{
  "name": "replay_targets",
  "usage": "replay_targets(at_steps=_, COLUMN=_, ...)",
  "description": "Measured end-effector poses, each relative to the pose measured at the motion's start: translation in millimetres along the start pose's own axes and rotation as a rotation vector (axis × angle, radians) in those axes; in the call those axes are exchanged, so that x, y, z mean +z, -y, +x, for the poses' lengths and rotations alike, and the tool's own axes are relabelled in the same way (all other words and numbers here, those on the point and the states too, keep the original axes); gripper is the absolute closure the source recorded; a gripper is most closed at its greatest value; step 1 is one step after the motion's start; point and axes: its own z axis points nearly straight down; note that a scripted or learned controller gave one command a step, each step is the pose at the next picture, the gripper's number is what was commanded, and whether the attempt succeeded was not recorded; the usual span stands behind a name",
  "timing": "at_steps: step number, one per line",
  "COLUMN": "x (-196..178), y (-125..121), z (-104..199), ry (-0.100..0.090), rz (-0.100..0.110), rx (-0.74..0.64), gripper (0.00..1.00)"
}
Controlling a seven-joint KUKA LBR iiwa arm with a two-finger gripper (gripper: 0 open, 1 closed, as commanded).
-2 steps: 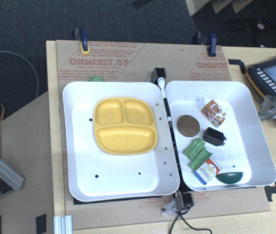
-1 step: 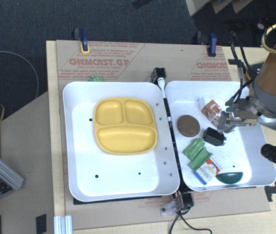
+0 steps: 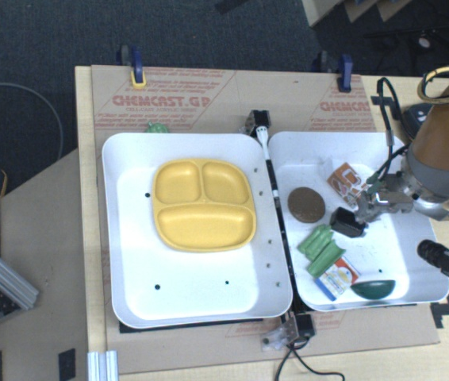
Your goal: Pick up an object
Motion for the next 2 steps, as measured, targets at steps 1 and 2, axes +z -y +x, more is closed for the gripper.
replay_targets(at_steps=1, x=64.4, y=-98.9, z=1.8, ry=0.005, rz=-0.024, rx=-0.004, gripper=1.00)
replay_targets(at_steps=2, x=-23.6, y=-50.5, z=89.0, ry=-0.003, rz=-0.016, rx=-0.013, gripper=1.00)
